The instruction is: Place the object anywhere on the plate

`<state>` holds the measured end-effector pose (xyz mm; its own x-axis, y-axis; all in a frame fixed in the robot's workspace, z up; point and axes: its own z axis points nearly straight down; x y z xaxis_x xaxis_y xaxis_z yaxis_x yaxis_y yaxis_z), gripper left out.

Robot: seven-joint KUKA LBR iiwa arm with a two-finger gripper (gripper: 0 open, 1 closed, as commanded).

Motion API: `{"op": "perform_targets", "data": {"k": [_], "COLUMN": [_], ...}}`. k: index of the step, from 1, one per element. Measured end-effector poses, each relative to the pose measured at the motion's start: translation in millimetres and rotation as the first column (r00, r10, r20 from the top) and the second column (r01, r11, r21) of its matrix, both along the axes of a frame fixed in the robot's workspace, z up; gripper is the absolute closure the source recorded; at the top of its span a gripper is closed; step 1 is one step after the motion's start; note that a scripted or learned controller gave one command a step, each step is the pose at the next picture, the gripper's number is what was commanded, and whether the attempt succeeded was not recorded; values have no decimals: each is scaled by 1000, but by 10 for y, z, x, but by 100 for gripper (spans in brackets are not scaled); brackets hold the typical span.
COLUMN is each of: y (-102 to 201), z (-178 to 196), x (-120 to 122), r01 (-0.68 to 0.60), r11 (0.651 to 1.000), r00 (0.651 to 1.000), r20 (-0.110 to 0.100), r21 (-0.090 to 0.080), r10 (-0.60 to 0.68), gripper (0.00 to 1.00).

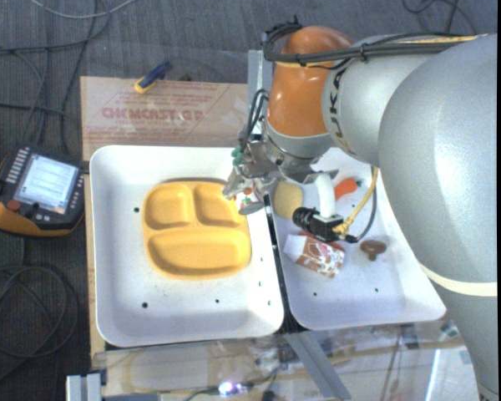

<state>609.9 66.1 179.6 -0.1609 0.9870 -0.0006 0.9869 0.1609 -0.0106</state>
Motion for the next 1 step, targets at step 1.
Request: {"op": "perform_targets", "data": {"k": [1], "y": [-1], "z": [0], "x": [0], "r01": [0], "r11": [1000], "r00": [1000], "r20": [0], "r21": [1], "r10": [0], "gripper": [0]}}
